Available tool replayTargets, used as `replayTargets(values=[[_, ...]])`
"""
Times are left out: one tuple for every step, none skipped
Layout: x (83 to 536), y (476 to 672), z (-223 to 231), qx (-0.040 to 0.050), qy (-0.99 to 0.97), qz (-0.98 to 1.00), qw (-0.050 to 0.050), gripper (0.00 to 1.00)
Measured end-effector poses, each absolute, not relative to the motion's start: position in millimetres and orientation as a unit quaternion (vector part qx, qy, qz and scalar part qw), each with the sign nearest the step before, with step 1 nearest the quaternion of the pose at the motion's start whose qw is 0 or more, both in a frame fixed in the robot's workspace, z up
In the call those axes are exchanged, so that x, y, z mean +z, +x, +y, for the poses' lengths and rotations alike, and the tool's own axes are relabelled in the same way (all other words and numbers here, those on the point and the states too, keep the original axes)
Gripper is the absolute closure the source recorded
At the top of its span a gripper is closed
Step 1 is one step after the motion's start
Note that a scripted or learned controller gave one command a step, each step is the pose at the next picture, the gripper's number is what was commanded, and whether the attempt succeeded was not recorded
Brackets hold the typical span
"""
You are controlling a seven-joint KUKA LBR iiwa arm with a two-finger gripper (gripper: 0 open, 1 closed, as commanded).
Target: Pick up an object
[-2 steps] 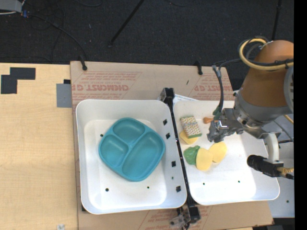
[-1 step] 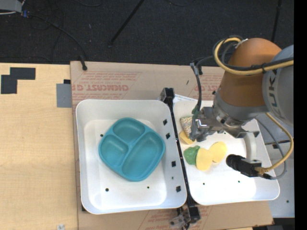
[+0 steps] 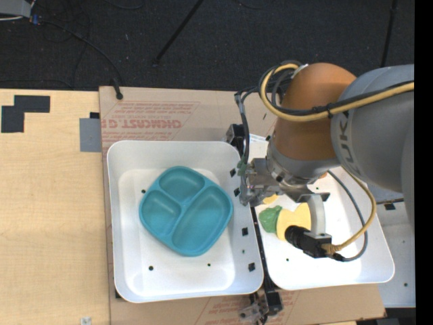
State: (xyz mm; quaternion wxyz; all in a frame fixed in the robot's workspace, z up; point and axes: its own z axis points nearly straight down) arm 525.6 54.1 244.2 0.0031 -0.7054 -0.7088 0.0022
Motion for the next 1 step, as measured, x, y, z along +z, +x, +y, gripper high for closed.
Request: replayTargets(values=[[226.7, 525.7, 103.9, 0.0023, -0.706, -0.709, 0.003, 1.0]])
